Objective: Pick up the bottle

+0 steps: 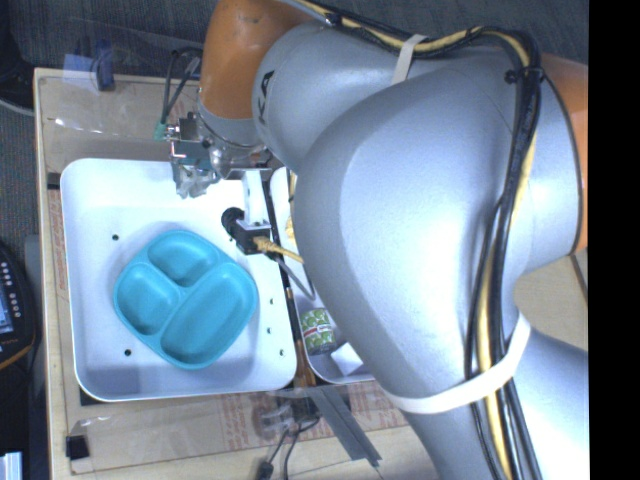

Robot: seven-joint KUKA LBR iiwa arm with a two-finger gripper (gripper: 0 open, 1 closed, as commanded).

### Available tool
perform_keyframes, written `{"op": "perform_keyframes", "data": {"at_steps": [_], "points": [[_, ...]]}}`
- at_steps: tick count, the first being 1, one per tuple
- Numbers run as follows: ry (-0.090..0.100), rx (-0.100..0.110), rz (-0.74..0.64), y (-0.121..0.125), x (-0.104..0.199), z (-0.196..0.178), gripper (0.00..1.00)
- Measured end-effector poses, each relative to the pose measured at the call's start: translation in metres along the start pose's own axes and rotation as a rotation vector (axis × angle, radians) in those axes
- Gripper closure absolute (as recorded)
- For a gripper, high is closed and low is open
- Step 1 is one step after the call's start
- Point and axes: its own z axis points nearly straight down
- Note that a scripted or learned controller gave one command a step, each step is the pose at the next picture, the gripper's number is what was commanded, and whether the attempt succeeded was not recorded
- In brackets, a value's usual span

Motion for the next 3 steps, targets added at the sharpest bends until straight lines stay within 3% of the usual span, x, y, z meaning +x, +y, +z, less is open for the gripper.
{"op": "perform_keyframes", "data": {"at_steps": [1, 2, 3], "points": [[0.0, 0.0, -0.001, 0.0, 0.0, 0.0, 0.0], [0.001, -0.004, -0.117, -0.002, 0.053, 0.007, 0.0], [0.0, -0.001, -0.128, -0.003, 0.056, -0.002, 1.0]]}}
